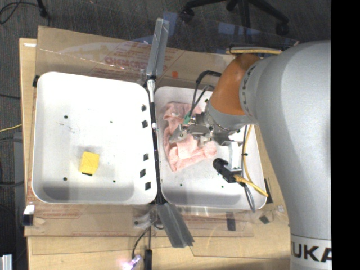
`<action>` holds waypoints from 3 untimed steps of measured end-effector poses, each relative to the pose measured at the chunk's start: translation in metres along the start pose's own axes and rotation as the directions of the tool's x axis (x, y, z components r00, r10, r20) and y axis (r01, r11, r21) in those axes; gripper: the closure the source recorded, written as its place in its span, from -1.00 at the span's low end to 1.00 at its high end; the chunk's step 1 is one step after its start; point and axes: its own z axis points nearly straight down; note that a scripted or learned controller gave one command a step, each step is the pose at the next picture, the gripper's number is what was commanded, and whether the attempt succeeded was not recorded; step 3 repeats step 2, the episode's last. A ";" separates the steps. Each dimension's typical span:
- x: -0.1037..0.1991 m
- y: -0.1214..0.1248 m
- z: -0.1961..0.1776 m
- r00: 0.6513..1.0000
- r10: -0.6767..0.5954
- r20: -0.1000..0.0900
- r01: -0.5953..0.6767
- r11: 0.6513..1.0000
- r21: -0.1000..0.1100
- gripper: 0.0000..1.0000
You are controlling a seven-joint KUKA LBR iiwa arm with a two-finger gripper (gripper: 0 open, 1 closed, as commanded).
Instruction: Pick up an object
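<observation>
One pink cloth (181, 145) under the hand (190, 129), one yellow block (89, 163) apart

So there are two white bins sitting side by side on a cardboard sheet (101, 52) over a wooden bench (28, 151). The left bin (50, 89) and right bin (194, 193) are touching, with a grey divider bar (154, 55) running between them from 12 to 6 o'clock. A row of small black clips (145, 145) sits along the seam. Up at 12 o'clock there's a black office chair base (236, 7) on dark carpet. A cable (11, 129) trails off at 9 o'clock.
</observation>
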 end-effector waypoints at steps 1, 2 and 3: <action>0.001 0.000 -0.009 1.000 -0.005 -0.001 0.005 1.000 0.003 1.00; 0.026 -0.007 -0.142 0.999 0.050 0.000 -0.050 0.999 0.001 1.00; 0.026 -0.007 -0.142 0.999 0.050 0.000 -0.050 0.999 0.001 1.00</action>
